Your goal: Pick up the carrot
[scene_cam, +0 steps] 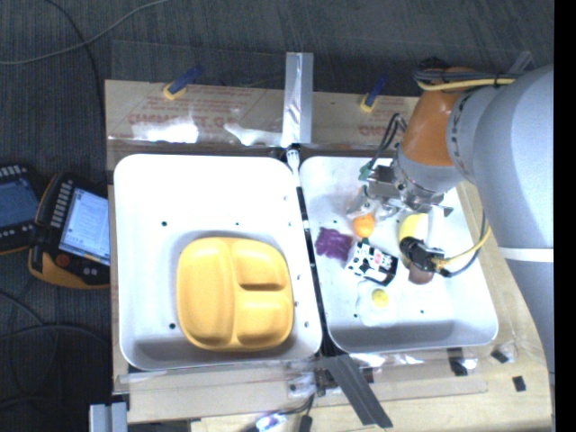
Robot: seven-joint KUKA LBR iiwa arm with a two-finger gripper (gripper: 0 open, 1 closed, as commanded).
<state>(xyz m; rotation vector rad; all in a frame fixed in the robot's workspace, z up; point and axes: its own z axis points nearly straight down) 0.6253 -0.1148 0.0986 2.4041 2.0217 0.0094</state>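
The carrot (363, 226), a small orange piece, lies in the upper left part of the right bin (468, 318). My gripper (380, 208) hangs just above and to the right of it, at the end of the grey arm with the orange band (430, 133). The gripper's tip sits right at the carrot's upper edge. The wrist hides how the gripper meets the carrot, and I cannot tell if they touch.
Around the carrot lie a purple piece (333, 243), a black-and-white item (371, 262), a yellow object (412, 226), a brown object (421, 268) and a small yellow piece (379, 298). The left bin (144, 196) holds a yellow divided tray (236, 291).
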